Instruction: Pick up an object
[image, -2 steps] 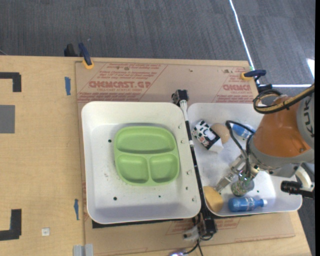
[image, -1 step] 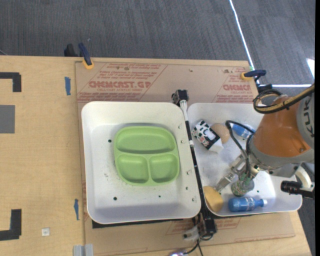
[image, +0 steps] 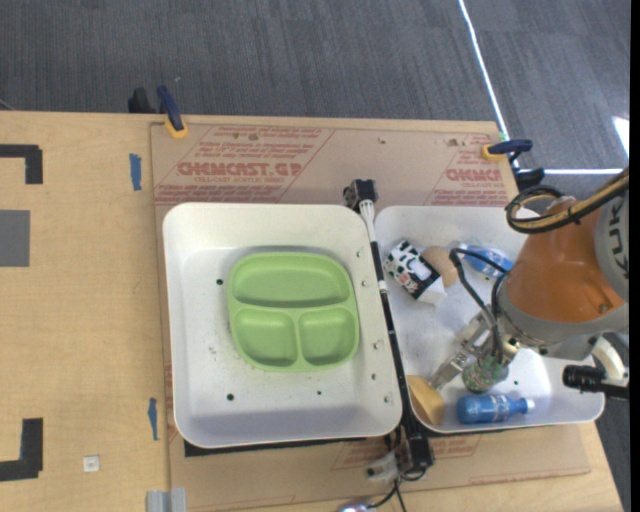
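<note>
My gripper (image: 478, 368) sits low in the right bin (image: 570, 412) to get at the clutter, with the blue bottle (image: 493, 407) just beside it and the tan block (image: 427, 400) near, and honestly I can't tell if it's open or closed.

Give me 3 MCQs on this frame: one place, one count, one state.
1. Where is the green divided plate?
A. left bin
B. right bin
C. on the cardboard

2. How many compartments does the plate have?
A. two
B. three
C. four

3. How does the blue bottle rest?
A. upright
B. on its side
C. leaning on the plate

Key: 1 A, it sits inside the left bin. 2 B, one long section above two smaller ones. 3 B, it lies flat along the near wall of the right bin, below the gripper.
</note>
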